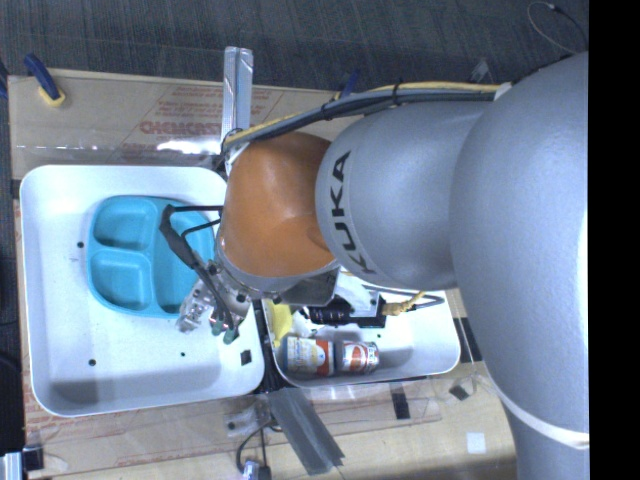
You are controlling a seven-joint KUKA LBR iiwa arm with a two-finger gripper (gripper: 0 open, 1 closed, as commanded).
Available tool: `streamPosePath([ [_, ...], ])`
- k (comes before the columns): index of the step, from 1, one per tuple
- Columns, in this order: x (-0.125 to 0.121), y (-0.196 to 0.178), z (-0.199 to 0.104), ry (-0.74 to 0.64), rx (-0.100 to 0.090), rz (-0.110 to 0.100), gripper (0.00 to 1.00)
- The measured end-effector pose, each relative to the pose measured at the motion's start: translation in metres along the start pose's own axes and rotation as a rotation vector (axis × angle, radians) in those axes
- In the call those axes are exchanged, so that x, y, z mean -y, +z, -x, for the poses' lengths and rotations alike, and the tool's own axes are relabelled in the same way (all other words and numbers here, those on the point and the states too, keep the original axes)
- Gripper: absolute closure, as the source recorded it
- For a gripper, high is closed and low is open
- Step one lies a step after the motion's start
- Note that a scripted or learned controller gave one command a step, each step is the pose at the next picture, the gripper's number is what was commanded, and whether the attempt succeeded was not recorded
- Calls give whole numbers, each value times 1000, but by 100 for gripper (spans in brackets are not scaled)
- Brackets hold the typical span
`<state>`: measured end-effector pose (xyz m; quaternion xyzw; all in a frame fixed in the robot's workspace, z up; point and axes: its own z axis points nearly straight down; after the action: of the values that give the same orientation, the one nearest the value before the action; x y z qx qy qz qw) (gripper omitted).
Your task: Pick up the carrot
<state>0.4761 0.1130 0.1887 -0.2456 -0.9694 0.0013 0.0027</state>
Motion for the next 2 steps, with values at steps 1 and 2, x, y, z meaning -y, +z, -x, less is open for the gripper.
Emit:
streamPosePath([
  [1, -33, -7, -18, -328, 5, 3, 100],
  [2, -40, -8, -22, -606, 7, 3, 100],
])
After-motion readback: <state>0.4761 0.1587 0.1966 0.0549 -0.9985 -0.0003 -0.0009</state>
